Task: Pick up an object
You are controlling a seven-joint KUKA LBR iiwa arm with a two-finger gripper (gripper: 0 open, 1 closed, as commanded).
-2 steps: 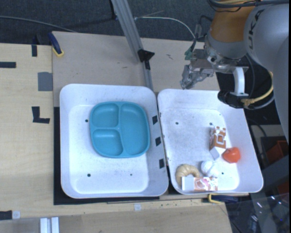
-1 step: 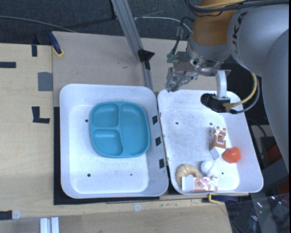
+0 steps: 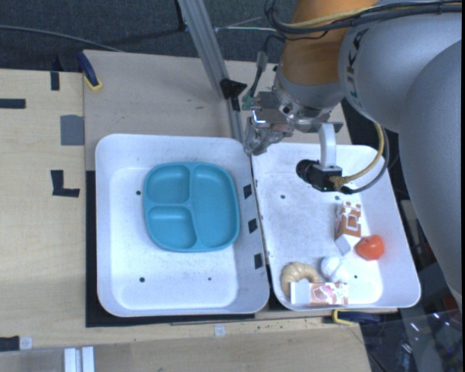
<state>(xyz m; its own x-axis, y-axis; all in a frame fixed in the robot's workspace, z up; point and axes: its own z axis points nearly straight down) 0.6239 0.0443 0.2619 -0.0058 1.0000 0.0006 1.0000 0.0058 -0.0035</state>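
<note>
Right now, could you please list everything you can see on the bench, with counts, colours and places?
Shallow white plastic bins: two, white, side by side on the bench.
Teal three-compartment plastic plate: one, teal, flat in the left bin.
Small orange-red round toy: one, right bin, near the right wall.
Tan croissant-shaped toy: one, right bin, front edge.
Small white round object: one, beside the croissant.
Red-and-white printed packets: two, right bin, one mid-right, one at the front.
Grey arm with orange band: one, reaching from the right.
Claw: one, above the bins' shared rear edge.

Wooden bench [image 3: 155, 107] bears two white bins [image 3: 116, 223].
</note>
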